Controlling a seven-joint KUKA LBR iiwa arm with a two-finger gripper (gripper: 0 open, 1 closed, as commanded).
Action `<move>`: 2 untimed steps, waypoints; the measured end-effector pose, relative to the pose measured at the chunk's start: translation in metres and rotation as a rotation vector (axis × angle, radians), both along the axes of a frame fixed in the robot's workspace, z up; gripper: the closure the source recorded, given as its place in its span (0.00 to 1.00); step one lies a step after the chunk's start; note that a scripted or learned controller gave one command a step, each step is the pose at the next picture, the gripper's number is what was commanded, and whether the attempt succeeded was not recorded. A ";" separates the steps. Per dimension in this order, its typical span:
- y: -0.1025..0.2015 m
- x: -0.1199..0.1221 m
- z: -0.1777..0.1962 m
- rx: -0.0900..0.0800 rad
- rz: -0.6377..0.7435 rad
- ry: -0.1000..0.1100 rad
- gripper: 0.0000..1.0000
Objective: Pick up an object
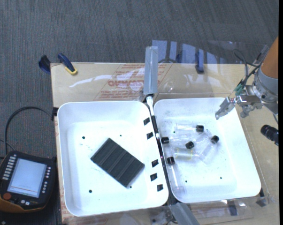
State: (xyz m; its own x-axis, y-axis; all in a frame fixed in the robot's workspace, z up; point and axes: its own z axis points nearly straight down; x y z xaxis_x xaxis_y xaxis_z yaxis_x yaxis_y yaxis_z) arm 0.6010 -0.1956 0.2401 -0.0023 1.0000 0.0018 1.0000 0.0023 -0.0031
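We saw the gripper [224,110] at the right of the frame, hanging above the upper right rim of the right-hand shallow white bin [247,146], with nothing between its fingers; how wide they stood we could not tell. The likeliest targets, a loose cluster of small clear plastic vials with black caps [193,144], lay in the middle of that bin, some touching, some apart. A dark grey ribbed rectangular slab [118,162] lay alone in the left-hand white bin [68,125] on the table. We judged the approach should pick a vial at the cluster's edge, align across its narrow body, and descend squarely, since clear round tubes would roll or slip.
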 end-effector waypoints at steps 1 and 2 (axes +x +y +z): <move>-0.015 0.043 -0.106 0.000 0.133 0.000 0.00; -0.013 0.045 -0.151 0.000 0.160 -0.004 0.00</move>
